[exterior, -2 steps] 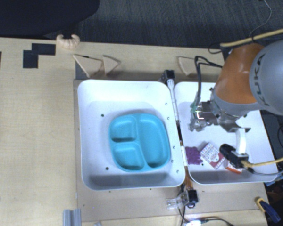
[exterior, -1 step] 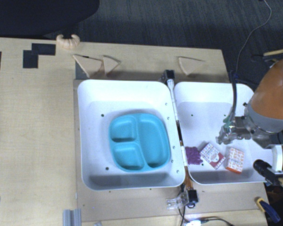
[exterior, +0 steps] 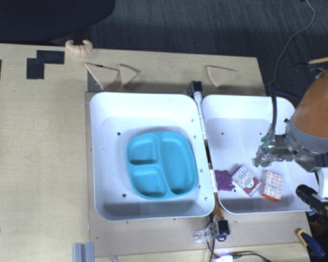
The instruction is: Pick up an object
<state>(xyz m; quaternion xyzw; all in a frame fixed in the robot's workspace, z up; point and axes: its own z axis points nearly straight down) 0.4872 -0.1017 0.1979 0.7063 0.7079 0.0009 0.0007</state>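
Three small items lie near the front of the right bin (exterior: 235, 119): a purple lump (exterior: 224, 180), a white and red patterned packet (exterior: 245, 180), and an orange and white carton (exterior: 272, 185). My gripper (exterior: 264, 158) hangs over the right side of this bin, just behind the packet and the carton and apart from both. The grey arm with its orange band (exterior: 320, 113) comes in from the right and hides the bin's right wall.
The left bin (exterior: 106, 146) holds a blue divided plate (exterior: 160, 164). A ridge (exterior: 203, 141) runs between the two bins. Cables and a connector (exterior: 218, 231) lie on the bench in front of the bins. The back half of the right bin has bare floor.
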